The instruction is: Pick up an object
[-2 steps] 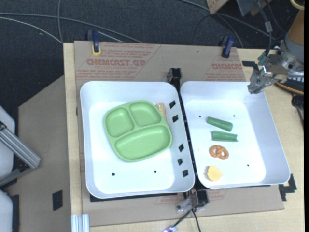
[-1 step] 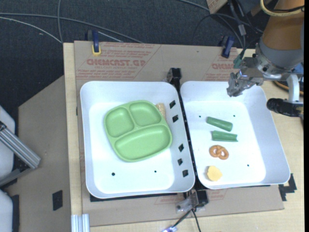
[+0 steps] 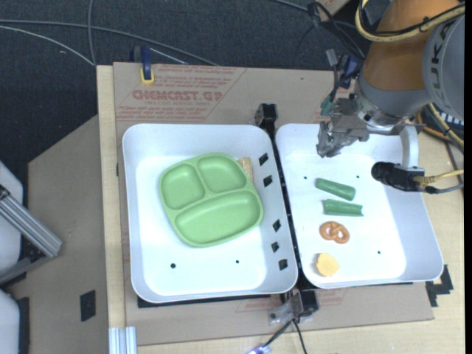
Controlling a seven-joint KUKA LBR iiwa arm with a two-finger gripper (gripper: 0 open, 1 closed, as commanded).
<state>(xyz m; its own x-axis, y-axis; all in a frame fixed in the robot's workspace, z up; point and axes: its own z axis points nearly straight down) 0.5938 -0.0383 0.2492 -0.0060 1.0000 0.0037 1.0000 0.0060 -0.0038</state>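
In the right bin (image 3: 402, 234) lie two green pieces, one (image 3: 335, 189) above the other (image 3: 343, 208), then an orange pretzel-shaped piece (image 3: 334, 232) and a yellow round piece (image 3: 327, 264) nearer the front. My gripper (image 3: 330, 149) hangs over the back left part of that bin, above and a little behind the upper green piece. Nothing shows between its fingers.
The left bin (image 3: 147, 257) holds a green divided plate (image 3: 212, 198) with a small tan item (image 3: 245, 169) at its far right edge. Black clips (image 3: 267, 115) run along the divide between the bins. Cables lie on the dark floor behind the bench.
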